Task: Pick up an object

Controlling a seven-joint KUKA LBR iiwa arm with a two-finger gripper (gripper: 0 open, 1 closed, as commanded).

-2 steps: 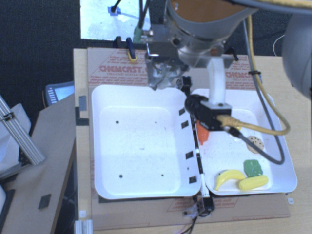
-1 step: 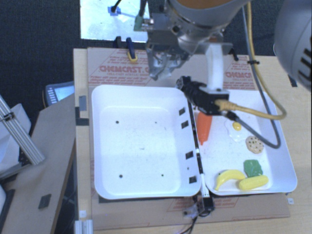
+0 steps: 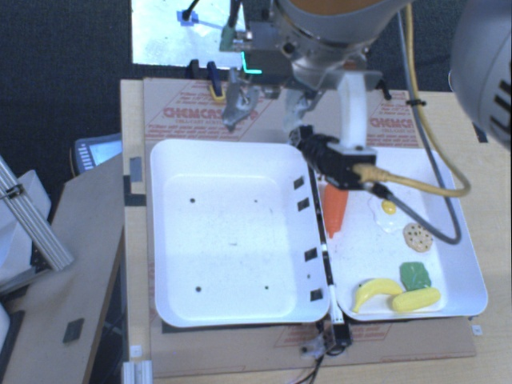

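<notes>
Bench with two shallow white bins side by side on printed cardboard.

Left bin (image 3: 172, 294): bare white floor with a few small dark dots.

Right bin (image 3: 468, 282): holds toy food.
- Carrot (image 3: 334, 209), orange, lying lengthwise near the divider, its far end under the black cable fitting.
- Fried egg (image 3: 386, 212), white with yellow yolk, just right of the carrot.
- Cookie (image 3: 417, 236), round and speckled, right of and nearer than the egg.
- Green piece (image 3: 415, 274), leafy, nearer than the cookie.
- Banana (image 3: 376, 291), yellow and curved, at the near edge.
- Yellow oblong piece (image 3: 415, 299), touching the green piece, just right of the banana.

Gripper (image 3: 264, 110): hangs beyond the far rim of the bins, over the cardboard; fingers spread apart, nothing between them. All objects lie well apart from it.

Yellow cable (image 3: 436, 154) loops over the right bin.
</notes>
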